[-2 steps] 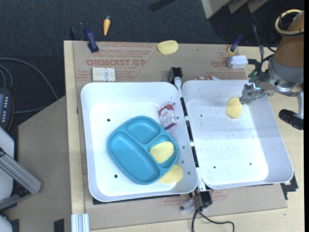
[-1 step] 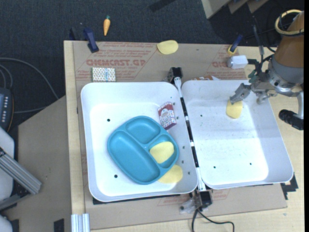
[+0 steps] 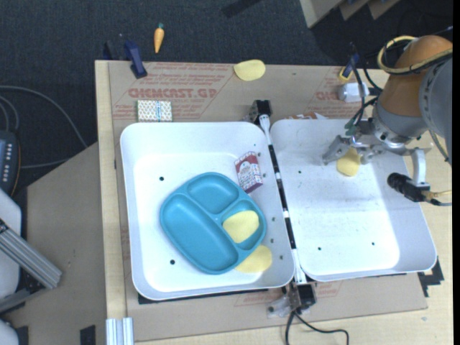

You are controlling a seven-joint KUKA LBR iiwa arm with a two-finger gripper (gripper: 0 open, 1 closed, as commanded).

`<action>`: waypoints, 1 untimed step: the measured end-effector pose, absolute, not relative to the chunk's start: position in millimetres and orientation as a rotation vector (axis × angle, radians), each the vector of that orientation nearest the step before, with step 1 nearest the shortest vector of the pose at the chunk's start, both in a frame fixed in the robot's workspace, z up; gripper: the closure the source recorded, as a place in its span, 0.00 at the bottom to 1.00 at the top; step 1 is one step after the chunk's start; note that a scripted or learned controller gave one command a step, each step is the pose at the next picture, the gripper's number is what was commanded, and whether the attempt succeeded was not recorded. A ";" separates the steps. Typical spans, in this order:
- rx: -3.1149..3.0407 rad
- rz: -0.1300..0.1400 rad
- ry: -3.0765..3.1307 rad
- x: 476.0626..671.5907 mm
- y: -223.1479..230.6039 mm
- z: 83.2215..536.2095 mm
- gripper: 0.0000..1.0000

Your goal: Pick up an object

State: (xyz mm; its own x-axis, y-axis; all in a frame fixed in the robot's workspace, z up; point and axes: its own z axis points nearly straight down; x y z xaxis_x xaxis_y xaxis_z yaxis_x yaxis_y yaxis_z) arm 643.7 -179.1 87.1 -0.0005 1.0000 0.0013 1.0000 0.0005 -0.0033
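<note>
I see my gripper point(image 3: 350, 152) spread apart over the right bin point(image 3: 359, 228). Just beneath its fingers lies a yellow lump point(image 3: 348, 165), too rounded to give a long axis.

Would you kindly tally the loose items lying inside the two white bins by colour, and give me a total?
Yellow: 3, one on the blue tray, one beside the tray, one in the right bin at the gripper
Blue: 1, the divided tray
Red and white: 1, a small packet
Total: 5

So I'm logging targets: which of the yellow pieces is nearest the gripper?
The yellow piece in the right bin, directly at the gripper; the others lie elsewhere.
</note>
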 end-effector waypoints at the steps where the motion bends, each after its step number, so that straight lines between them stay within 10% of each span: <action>1: -2.225 -0.001 -2.225 632.7 -216.3 146.8 0.00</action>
State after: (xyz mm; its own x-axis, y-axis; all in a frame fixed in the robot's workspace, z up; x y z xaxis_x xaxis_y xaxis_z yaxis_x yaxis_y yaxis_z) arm 632.7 -216.3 146.8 0.0000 1.0000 -0.0030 1.0000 0.0000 0.0034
